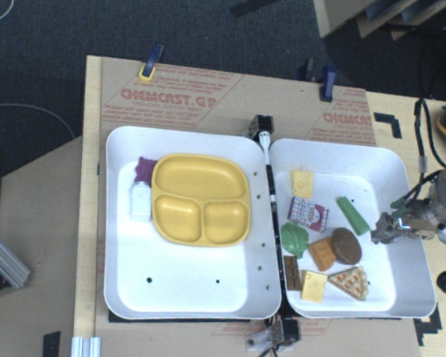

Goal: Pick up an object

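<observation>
Pincer [387, 226] seen over right bin [400, 297], near its right wall; nothing seen gripped, state cannot be told. Nearest target judged green stick [352, 214], toward bin centre. Judged light, rigid, smooth plastic; best taken across narrow width, mid-length.

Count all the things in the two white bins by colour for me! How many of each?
Yellow: 3, the divided tray, a block and a block
Green: 2, a stick and a round piece
Brown: 3, a cookie, a cracker and a bar
Pink and purple: 2, a box and a block
White: 1, a bottle
Mixed: 1, a pizza slice
Total: 12
</observation>
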`<state>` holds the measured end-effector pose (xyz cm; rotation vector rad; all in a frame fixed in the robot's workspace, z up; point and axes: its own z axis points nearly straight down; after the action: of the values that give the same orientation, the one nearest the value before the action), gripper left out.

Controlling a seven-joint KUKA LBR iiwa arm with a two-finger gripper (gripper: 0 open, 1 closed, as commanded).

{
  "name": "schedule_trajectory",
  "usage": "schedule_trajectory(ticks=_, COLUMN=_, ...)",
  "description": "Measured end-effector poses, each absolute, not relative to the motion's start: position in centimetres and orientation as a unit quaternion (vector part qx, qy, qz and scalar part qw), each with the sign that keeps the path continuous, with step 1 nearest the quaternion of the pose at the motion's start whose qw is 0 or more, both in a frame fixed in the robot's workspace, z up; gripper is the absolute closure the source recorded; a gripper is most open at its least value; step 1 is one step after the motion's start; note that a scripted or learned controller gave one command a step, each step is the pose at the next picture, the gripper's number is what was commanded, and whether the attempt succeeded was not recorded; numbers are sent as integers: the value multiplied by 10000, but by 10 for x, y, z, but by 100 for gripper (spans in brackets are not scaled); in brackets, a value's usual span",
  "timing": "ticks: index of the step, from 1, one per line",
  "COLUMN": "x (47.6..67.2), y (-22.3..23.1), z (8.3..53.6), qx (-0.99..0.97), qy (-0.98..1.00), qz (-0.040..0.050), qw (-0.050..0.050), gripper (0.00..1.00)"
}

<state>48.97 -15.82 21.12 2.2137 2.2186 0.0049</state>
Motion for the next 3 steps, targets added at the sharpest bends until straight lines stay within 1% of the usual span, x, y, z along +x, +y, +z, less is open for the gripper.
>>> schedule_trajectory(ticks=1, x=491, y=-158, z=226, qx=7066, qy=7076, qz=10, qw=27, gripper=100)
schedule_trajectory(ticks=3, x=532, y=-54, z=211, qx=7046, qy=7096, qz=14, qw=10, gripper=100)
